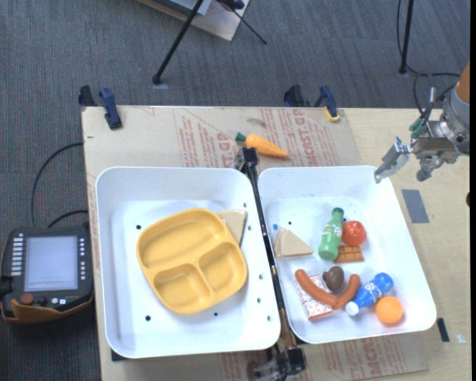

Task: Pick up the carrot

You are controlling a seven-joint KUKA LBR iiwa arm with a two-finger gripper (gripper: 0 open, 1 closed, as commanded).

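Yellow divided plate [192,260] in left bin [111,213]; green bottle [331,235], tomato [354,232] in right bin [404,236].

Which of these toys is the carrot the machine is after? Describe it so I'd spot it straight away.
Find the two white bins on the bench. Above their shared corner, on bare board outside both, lies the carrot: an orange cone with a green tip, the one toy not in a bin.

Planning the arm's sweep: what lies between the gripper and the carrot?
In the camera view, only bare bench board lies between the gripper and the carrot.
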